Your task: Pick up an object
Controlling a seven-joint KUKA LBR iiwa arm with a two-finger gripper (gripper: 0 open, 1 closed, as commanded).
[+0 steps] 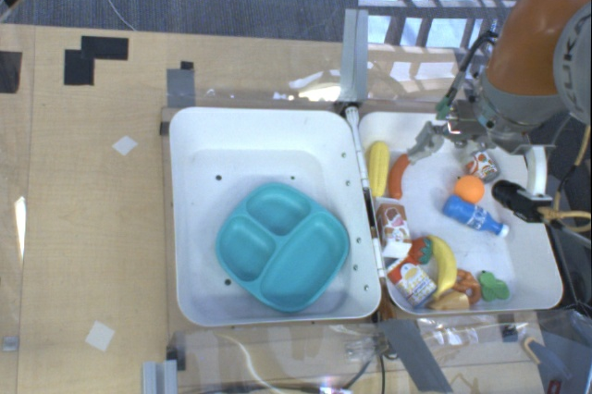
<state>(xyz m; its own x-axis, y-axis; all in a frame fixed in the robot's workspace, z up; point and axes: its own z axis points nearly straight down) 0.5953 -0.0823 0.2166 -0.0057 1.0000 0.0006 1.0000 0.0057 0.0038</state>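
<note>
Fingers (pixel 425 142) just above-right of orange carrot (pixel 398 175).

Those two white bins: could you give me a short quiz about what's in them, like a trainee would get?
1. True or false: the teal divided plate lies in the left bin.
2. Which lies nearest the divider between the bins? A. corn cob B. blue bottle C. orange ball
3. Fill in: the banana lies in the ___ bin.

Key: 1 true; 2 A; 3 right, meaning the right bin.
</note>
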